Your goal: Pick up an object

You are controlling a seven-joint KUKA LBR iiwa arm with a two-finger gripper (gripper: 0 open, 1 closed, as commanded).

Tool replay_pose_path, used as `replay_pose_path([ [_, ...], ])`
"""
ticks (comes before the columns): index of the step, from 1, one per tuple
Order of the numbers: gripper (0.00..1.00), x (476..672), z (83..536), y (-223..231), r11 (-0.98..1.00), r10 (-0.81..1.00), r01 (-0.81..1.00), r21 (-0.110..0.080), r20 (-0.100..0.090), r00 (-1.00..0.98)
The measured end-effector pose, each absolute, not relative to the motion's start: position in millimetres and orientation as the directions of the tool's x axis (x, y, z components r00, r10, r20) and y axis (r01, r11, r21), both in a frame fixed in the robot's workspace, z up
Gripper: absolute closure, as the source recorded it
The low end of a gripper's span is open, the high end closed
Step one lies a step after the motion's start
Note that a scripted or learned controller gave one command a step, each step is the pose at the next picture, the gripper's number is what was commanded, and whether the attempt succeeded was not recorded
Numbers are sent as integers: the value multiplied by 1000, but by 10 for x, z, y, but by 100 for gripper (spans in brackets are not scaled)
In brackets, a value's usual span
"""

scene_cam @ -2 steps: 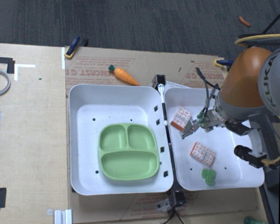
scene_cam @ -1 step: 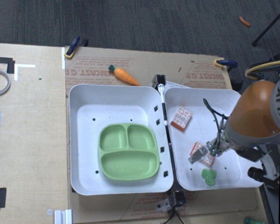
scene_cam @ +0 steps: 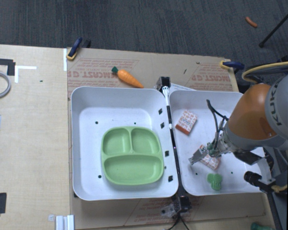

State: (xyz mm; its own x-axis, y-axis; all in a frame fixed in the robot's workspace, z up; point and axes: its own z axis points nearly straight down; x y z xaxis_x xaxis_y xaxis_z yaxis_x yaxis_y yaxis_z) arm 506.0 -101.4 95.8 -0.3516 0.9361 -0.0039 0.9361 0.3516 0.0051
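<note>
The claw (scene_cam: 202, 155), grip state unclear, sits low over the small box (scene_cam: 210, 161), which could skid away if nudged.

Claw (scene_cam: 202, 156) low in right bin (scene_cam: 198, 185), on small box (scene_cam: 210, 161), green divided plate (scene_cam: 132, 155) in left bin (scene_cam: 86, 133)

I see two smooth white plastic bins (scene_cam: 82, 133), a matt green plastic plate (scene_cam: 131, 155), brown cardboard (scene_cam: 150, 65) under them, a pale wood-look counter (scene_cam: 29, 146), and glossy orange on the arm (scene_cam: 250, 116).
</note>
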Motion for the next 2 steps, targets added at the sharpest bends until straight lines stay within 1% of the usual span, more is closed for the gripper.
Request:
replay_pose_path([
  [1,100,5086,1065,-1022,350,937,937,12,-9,-350],
  [2,100,4787,2059,-453,667,745,745,2,-2,-667],
])
